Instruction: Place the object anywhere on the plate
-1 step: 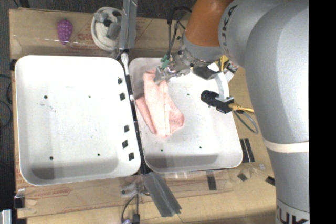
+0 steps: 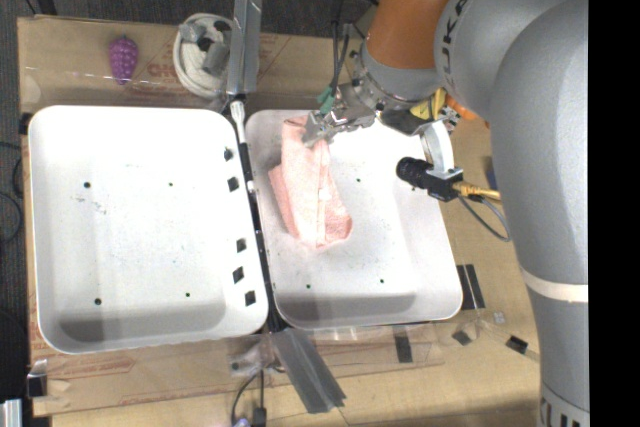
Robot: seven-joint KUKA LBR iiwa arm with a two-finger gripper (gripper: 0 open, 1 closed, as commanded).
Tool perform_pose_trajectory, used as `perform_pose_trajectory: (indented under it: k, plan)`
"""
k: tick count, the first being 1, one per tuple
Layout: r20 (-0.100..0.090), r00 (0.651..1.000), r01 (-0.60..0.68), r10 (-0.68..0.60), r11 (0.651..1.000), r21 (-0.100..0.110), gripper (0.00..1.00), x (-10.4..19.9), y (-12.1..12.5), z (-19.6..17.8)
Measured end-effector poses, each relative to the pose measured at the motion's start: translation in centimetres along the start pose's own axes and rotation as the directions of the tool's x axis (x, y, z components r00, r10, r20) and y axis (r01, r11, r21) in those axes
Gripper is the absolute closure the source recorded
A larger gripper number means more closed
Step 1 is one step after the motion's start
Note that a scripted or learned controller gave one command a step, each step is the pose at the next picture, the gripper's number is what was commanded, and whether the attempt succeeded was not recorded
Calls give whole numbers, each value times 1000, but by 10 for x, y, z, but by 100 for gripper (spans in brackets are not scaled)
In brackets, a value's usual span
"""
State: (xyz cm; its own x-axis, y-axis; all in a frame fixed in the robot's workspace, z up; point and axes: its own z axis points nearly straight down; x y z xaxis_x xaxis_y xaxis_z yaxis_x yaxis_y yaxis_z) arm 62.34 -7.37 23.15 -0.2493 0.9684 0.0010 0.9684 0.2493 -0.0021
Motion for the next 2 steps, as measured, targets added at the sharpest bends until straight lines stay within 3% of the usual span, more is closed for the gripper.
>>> perform_pose_trajectory:
  k: [1,2]
  plan:
    - [-1,919,395,-395,919,3,100,48,-14,11]
    - [0,688,725,-725,688,2,100,93,-30,-1]
